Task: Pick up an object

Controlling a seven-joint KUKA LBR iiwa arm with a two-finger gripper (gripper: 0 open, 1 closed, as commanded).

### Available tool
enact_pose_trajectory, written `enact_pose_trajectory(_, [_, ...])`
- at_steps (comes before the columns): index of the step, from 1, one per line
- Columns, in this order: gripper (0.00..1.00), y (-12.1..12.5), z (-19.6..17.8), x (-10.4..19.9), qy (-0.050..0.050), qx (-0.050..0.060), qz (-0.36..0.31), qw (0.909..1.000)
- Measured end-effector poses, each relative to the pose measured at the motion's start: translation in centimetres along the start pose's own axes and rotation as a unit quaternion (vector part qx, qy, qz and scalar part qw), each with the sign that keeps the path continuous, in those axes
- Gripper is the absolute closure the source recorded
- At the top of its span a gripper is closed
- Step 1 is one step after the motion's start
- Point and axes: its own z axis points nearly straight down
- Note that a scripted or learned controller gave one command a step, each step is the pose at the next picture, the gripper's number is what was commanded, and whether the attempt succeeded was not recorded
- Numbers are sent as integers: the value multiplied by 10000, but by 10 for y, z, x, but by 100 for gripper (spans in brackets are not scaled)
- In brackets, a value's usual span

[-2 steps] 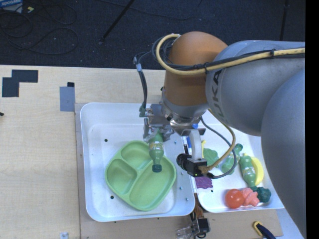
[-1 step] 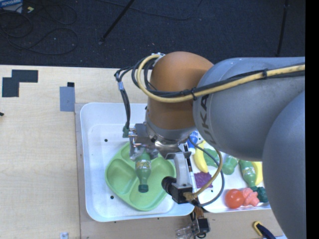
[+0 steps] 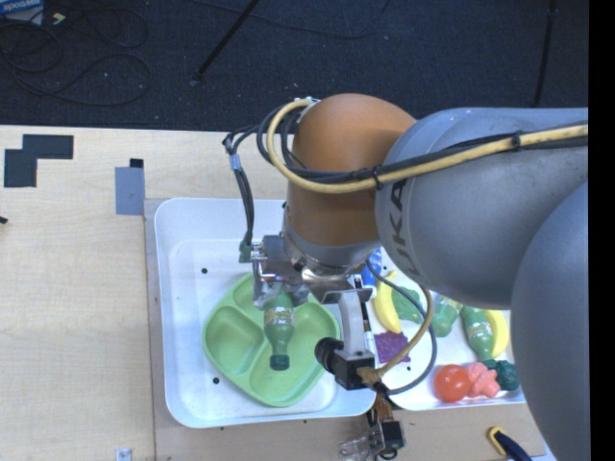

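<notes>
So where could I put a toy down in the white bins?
The left bin has bare white floor along its left wall and back edge, beside the green divided plate. The right bin is crowded with a banana, green veggies and a red-orange toy, under the arm.

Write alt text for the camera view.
A grey and orange robot arm reaches from the right, its gripper low over a green divided plate in the left white bin. Toy fruit, including a banana and a tomato, lies in the right bin.
</notes>
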Motion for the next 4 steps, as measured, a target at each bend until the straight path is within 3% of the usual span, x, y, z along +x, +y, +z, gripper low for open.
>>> enact_pose_trajectory(1, [100,1,-6,-1,-19,42,1,10000])
enact_pose_trajectory(2, [100,16,3,-59,19,-48,7,10000])
enact_pose_trajectory(3, [100,33,1,-87,21,-49,7,10000])
enact_pose_trajectory(4, [100,40,9,-142,24,-43,9,10000])
